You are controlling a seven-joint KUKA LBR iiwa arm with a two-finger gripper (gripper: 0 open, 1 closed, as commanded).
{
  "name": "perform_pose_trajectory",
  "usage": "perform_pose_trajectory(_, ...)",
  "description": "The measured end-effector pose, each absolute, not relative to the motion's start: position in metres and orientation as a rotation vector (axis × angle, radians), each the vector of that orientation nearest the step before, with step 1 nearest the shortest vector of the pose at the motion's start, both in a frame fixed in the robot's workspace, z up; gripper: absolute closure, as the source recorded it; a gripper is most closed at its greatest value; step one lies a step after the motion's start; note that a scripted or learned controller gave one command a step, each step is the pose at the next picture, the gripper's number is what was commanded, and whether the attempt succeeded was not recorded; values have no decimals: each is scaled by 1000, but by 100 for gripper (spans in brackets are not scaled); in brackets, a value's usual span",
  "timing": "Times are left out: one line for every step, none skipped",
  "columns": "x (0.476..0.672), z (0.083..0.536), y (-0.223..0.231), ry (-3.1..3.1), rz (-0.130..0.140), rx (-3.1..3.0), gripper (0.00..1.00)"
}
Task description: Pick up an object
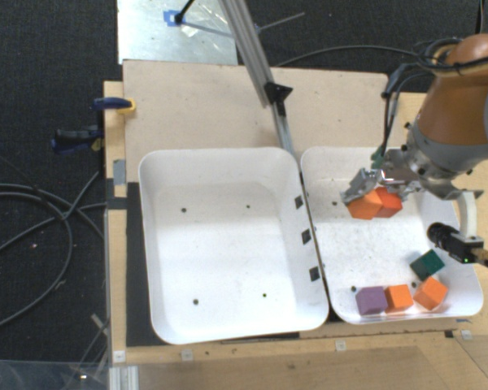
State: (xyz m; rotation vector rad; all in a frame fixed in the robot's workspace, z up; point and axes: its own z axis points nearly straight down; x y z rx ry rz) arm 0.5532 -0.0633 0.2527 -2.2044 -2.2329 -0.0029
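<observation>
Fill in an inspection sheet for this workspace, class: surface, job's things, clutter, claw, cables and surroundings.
Surface: wooden bench bearing the left bin and the right bin.
Job's things: in the right bin, large orange block under the claw; green block, purple block and two small orange blocks near the front corner.
Clutter: blue clamp at the bench's left edge.
Claw: claw at the large orange block; finger state unclear.
Cables: black cables on the floor.
Surroundings: dark floor; metal pole.

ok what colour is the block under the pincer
Orange block, seen in the camera view, right bin.
</observation>
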Motion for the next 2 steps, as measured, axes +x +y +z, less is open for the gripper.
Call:
perform_pose_trajectory(522,222,10,-2231,1,-2203,100)
perform_pose_trajectory(524,234,4,-2229,-3,-2214,100)
